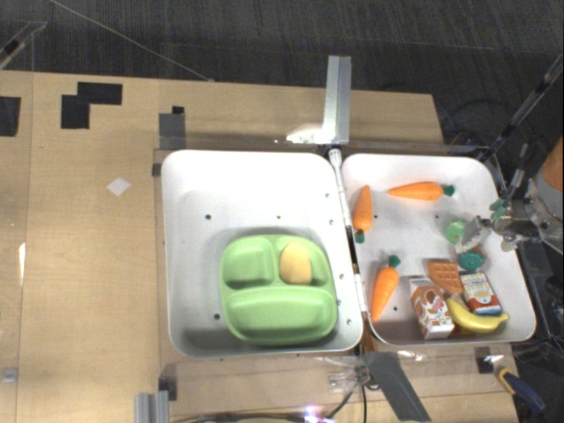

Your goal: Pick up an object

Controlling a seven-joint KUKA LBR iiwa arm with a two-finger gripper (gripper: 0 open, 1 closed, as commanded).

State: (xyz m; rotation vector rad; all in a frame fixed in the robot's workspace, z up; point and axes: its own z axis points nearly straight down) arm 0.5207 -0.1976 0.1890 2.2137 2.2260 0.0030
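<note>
the gripper reaches in from the right edge at the right bin's right wall, its metal tips pointing left toward a small green object that lies just off them. whether the fingers are parted or closed cannot be told at this size, and nothing is seen between them. the arm enters low from the right, only a bit of its orange band visible.

the bench is pale wood with black markings at its upper left, and dark carpet lies beyond its far edge. a metal post rises behind the seam where the two white bins meet.

near the gripper, a small teal piece sits just below the green object. a carrot lies across the upper part of the right bin, another carrot stands along the left wall, and a third carrot lies lower down. toward the front right corner are a waffle-like brown piece, two small cartons and a banana, packed close together.

the left bin holds a green divided plate with a yellow lemon-like fruit in its upper right compartment.
</note>
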